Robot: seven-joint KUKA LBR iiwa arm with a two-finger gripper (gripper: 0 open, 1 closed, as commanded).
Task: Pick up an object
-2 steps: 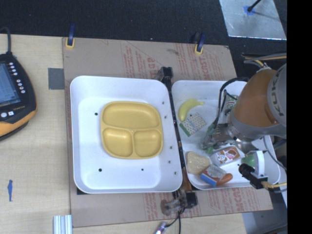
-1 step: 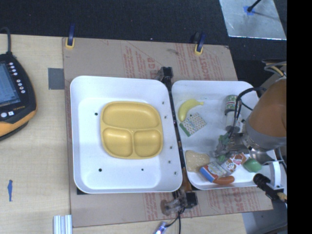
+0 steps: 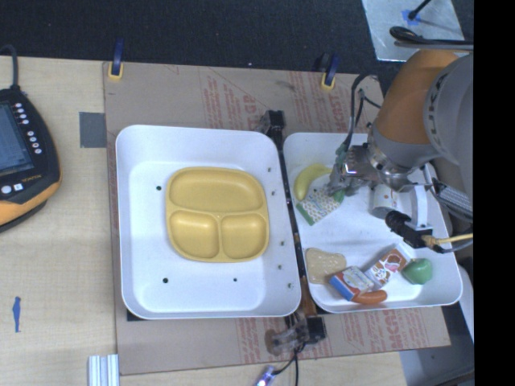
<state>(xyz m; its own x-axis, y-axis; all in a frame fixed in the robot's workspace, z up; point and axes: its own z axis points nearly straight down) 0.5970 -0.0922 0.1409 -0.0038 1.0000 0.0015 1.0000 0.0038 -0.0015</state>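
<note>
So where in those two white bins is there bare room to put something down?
Left bin: bare floor rings the yellow tray, widest along the near edge and left side. Right bin: one open patch mid-floor, between the green packet and the toast. Its near edge is crowded with small items; the gripper occupies the far part.

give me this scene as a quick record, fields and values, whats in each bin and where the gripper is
left bin: a yellow divided tray, three compartments, lying flat near the middle
right bin: banana and green patterned packet at the far left; flat tan bread-like piece, small printed packets, sausage-like piece and green round object along the near edge
gripper: low over the right bin's far left, beside the banana and patterned packet
grasp: cannot tell whether anything is held
outside bins: handheld control pendant at the bench's left edge
</note>
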